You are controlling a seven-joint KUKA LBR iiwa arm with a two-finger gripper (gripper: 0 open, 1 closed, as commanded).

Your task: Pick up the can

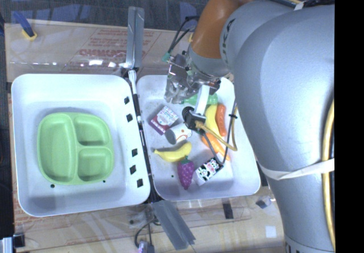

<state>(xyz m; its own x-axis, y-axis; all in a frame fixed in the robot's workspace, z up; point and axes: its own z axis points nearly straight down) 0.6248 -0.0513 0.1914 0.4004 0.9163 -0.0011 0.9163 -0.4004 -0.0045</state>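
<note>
Jaws point(177, 94) above the right bin point(244, 181), near the tilted can point(164, 119).

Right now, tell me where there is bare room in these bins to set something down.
Most room is in the left bin: white floor rings the green divided plate, widest along the near edge. The right bin is crowded: gripper, carton, banana, grapes and carrot fill its middle. A bare strip runs between the banana and its left wall.

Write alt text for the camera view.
A grey arm reaches from the right, its end effector low over the right bin of toy food, including a banana and grapes. The left bin holds a green divided tray.
</note>
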